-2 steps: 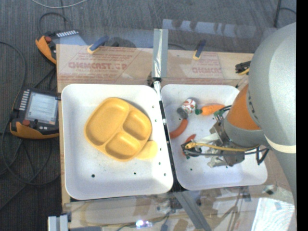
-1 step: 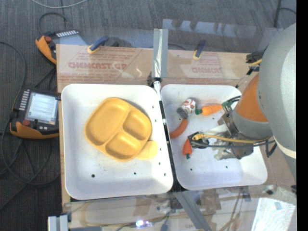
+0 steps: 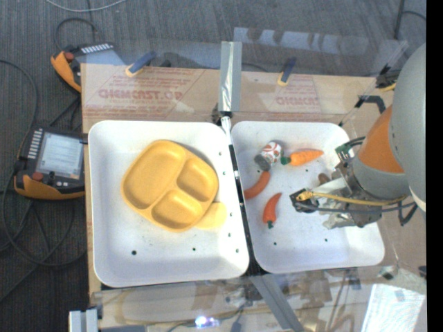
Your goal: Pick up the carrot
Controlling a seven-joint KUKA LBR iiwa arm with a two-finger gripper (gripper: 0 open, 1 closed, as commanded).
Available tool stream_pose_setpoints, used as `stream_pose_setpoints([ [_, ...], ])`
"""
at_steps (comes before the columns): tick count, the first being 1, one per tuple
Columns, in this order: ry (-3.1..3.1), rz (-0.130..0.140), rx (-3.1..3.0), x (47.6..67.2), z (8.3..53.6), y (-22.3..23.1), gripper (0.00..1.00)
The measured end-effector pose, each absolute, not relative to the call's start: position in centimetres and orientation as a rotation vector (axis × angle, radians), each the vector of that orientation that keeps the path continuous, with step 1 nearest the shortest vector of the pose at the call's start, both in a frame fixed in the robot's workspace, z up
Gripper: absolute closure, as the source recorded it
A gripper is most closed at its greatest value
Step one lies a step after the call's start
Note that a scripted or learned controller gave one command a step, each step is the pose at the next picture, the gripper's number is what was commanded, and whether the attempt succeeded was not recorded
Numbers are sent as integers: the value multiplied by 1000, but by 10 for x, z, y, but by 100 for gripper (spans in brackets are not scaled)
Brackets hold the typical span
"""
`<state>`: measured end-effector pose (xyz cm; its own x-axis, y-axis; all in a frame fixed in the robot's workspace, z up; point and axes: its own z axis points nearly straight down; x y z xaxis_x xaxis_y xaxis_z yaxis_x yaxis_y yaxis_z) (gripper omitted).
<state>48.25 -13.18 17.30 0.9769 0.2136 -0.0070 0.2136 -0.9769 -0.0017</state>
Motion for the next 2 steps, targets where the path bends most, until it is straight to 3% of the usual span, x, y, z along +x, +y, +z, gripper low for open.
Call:
stream_pose_setpoints([
  [2,-997,11,-2977,482,154,-191,100],
])
